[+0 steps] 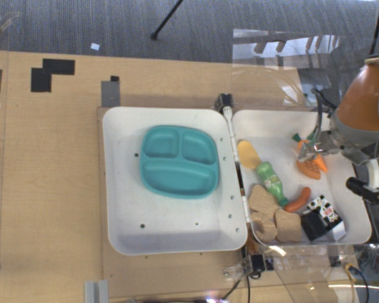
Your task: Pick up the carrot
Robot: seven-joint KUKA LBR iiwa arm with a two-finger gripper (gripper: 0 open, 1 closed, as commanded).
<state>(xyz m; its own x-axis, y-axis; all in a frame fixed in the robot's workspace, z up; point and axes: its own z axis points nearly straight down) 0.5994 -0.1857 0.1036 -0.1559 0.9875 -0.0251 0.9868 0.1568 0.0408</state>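
The carrot is orange with a small green top and lies in the right bin, near its far right side. My gripper hangs directly over the carrot's upper end, touching or almost touching it, and the grey wrist and orange band rise to the right of it. The gripper's tip blends into the carrot's orange, so the hold is unclear.
A teal divided plate sits in the left bin. The right bin also holds a yellow piece, a green bottle, a red sausage, bread slices and a black-and-white box.
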